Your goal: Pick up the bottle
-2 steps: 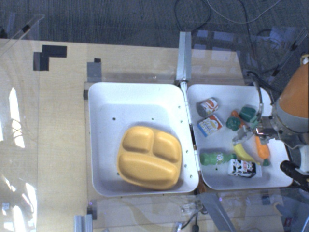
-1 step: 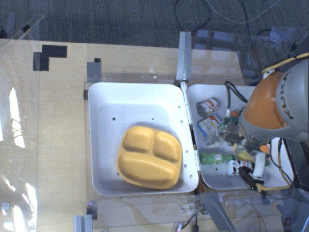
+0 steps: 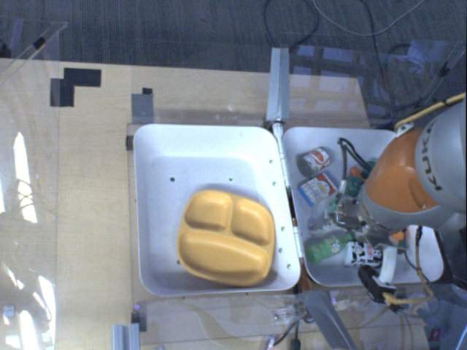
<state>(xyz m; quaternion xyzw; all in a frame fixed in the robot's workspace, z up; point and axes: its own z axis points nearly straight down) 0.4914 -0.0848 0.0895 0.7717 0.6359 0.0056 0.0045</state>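
The bottle point(image 3: 323, 249) has a green label and lies on its side near the front left of the right bin point(image 3: 292, 168). My gripper point(image 3: 343, 214) reaches down into that bin from the right, below the arm's orange band point(image 3: 398, 175). It hangs just behind and slightly right of the bottle. The wrist hides its tips and the bin floor under it.
A can point(image 3: 314, 160) lies at the back of the right bin, with a small white, blue and red packet point(image 3: 317, 189) in front of it. A large yellow moulded object point(image 3: 227, 236) lies in the left bin point(image 3: 160, 195). Cables and white parts point(image 3: 379, 265) hang at the wrist's front.
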